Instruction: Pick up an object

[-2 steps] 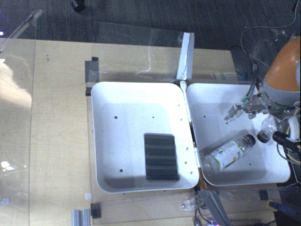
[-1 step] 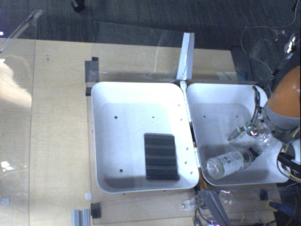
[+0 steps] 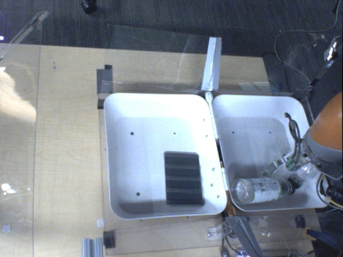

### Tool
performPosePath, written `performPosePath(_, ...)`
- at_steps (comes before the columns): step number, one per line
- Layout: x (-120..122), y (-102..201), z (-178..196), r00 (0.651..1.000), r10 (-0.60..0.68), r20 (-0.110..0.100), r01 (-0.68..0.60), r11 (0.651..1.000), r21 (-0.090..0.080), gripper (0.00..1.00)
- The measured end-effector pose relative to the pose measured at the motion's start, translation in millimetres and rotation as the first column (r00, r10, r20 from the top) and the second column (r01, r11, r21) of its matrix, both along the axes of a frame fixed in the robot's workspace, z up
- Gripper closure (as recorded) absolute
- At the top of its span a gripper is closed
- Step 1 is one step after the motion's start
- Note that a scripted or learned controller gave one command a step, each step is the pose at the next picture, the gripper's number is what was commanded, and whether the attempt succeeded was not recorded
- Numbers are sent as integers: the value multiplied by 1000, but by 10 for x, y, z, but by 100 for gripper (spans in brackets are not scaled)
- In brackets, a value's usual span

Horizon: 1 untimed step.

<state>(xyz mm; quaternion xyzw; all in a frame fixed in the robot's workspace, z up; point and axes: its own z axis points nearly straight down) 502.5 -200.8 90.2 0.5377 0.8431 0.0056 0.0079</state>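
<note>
My hand (image 3: 278,167), finger state unreadable, sits lower right above the clear bottle (image 3: 263,189) in the right bin (image 3: 252,108); I'd centre across its body before closing.

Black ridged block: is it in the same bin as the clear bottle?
No. The black ridged block lies in the left bin, while the clear bottle lies on its side in the right bin.

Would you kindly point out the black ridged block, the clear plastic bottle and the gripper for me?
black ridged block (image 3: 184,178): camera view, middle of its ribbed top face.
clear plastic bottle (image 3: 260,189): camera view, middle of its lying body.
gripper (image 3: 280,166): camera view, at its fingertips above the bottle.
</note>
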Motion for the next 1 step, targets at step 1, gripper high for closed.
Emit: performPosePath(1,393,-31,258,980,-197,-14,197,980,0,0)
